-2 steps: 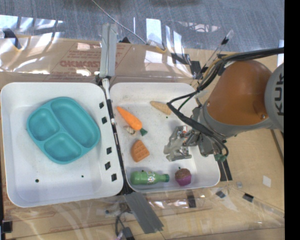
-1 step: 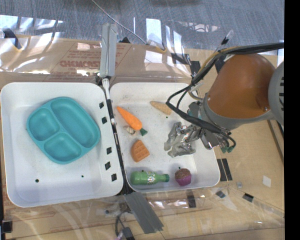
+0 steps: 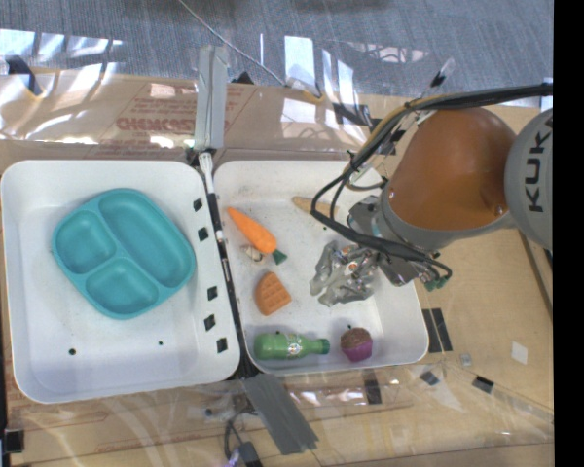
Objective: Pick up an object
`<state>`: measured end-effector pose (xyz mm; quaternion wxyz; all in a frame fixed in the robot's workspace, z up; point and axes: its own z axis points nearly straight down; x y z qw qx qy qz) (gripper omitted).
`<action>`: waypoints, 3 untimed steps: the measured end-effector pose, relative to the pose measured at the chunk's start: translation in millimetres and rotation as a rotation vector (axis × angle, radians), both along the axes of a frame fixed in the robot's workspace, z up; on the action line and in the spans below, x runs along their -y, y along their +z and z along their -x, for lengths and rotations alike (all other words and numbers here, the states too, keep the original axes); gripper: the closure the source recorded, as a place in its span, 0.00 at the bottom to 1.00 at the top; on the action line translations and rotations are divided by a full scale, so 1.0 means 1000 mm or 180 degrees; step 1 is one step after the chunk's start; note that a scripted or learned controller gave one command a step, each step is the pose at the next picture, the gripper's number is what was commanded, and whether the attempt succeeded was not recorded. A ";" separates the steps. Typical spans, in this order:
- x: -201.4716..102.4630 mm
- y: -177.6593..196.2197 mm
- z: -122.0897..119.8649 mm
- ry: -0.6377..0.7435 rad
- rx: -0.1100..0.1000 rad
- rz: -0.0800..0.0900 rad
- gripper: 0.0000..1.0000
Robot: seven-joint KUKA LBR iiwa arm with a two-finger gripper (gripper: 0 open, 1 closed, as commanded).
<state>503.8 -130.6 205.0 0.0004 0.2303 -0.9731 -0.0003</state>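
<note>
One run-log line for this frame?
arm: over right bin | gripper: low, near bin floor | nearest: orange wedge | grasp: none seen

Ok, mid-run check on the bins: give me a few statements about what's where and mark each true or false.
1. The teal divided plate lies in the left bin. True.
2. The carrot lies in the left bin too. False: it is in the right bin, near the divider.
3. The green bottle stands upright. False: it lies on its side along the right bin's near edge.
4. The gripper is over the right bin. True.
5. The purple cupcake-like toy sits just right of the green bottle. True.
6. The orange wedge rests on the teal plate. False: it lies on the right bin's floor, between carrot and bottle.
</note>
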 end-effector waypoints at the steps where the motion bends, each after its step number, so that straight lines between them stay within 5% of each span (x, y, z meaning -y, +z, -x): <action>1: -0.002 0.025 0.008 -0.1139 0.0016 0.0003 1.00; 3: 0.004 -0.014 0.008 -0.0200 -0.0007 0.0000 1.00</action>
